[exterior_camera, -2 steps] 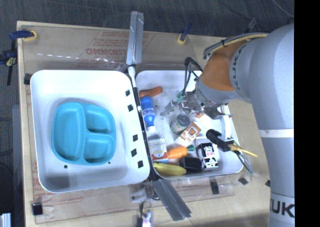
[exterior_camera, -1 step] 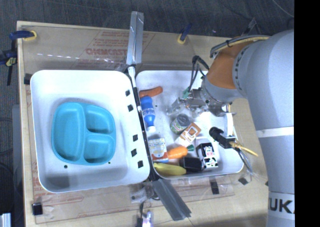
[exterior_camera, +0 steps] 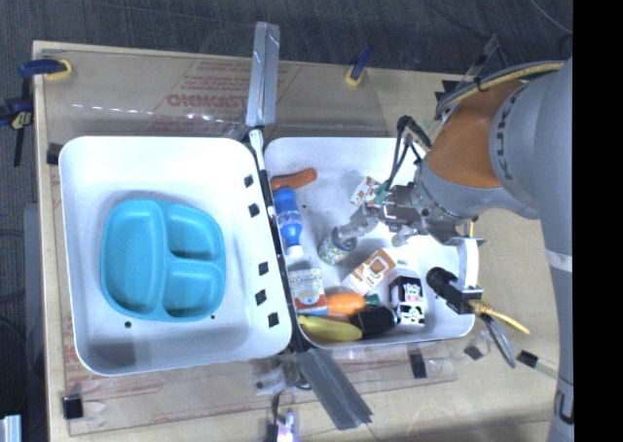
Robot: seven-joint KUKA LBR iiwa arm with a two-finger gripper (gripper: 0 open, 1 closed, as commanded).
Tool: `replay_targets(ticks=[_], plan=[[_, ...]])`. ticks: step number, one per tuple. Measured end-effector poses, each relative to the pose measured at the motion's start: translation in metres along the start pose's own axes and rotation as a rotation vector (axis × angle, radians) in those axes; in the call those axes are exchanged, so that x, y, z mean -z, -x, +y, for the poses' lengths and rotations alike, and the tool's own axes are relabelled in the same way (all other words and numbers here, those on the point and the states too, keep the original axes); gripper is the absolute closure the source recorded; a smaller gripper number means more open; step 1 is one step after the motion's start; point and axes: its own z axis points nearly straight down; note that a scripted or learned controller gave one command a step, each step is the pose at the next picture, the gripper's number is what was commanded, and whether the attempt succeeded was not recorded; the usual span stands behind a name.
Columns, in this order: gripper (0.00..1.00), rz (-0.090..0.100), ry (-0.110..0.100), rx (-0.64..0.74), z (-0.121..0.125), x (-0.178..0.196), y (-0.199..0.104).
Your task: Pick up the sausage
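The sausage (exterior_camera: pixel 294 178) is a short orange-brown link lying flat at the far left corner of the right bin (exterior_camera: pixel 331 150), close to the divider. My gripper (exterior_camera: pixel 338 243) hangs low over the middle of that bin, to the right of and nearer than the sausage, with a clear gap between them. Its tip sits by a small pale greenish object that I cannot make out. The grey arm with its orange band (exterior_camera: pixel 467 143) reaches in from the right.
A blue bottle (exterior_camera: pixel 285 211) and a labelled bottle (exterior_camera: pixel 306 282) lie along the divider below the sausage. A banana (exterior_camera: pixel 328 330), an orange piece (exterior_camera: pixel 345 303), a cow-patterned box (exterior_camera: pixel 410 301) and a small carton (exterior_camera: pixel 371 270) crowd the near edge. A blue divided tray (exterior_camera: pixel 165 257) sits in the left bin (exterior_camera: pixel 78 167).
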Motion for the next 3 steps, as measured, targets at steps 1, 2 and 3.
replay_targets(ticks=[1,2,3], plan=[[1.0,0.0,-0.003,0.003,0.0,0.009,0.0],[1.0,-0.001,0.001,-0.081,0.022,-0.004,0.012],[0.0,-0.001,0.001,-0.081,0.022,-0.004,0.012]])
